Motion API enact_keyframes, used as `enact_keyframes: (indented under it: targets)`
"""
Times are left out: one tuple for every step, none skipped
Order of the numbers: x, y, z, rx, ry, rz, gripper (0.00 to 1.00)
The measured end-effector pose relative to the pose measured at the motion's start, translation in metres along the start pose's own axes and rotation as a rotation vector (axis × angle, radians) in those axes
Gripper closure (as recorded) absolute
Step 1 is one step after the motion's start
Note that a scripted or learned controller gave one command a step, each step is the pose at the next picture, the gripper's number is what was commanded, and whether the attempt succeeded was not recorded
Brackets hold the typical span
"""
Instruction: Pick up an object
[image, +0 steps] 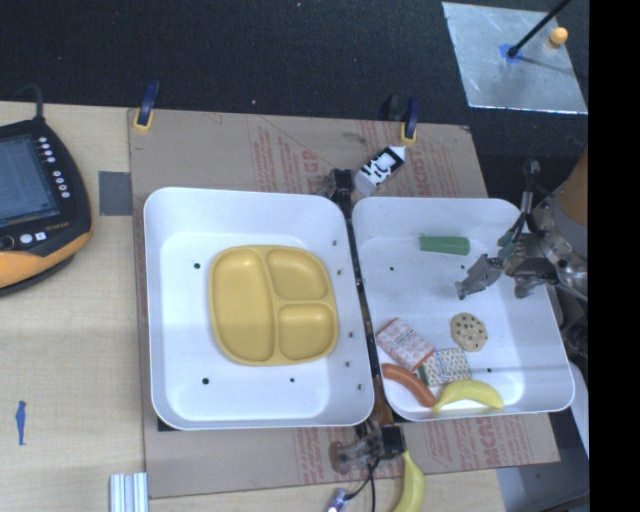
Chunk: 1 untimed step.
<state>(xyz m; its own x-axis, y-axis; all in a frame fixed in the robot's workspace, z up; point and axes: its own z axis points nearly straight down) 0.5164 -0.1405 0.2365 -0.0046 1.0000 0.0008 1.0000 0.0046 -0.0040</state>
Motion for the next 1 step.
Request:
enact_keyframes:
  targets:
    - [-0.0210, -0.0057, 0.1253, 0.003, 0.000, -0.001, 0.00]
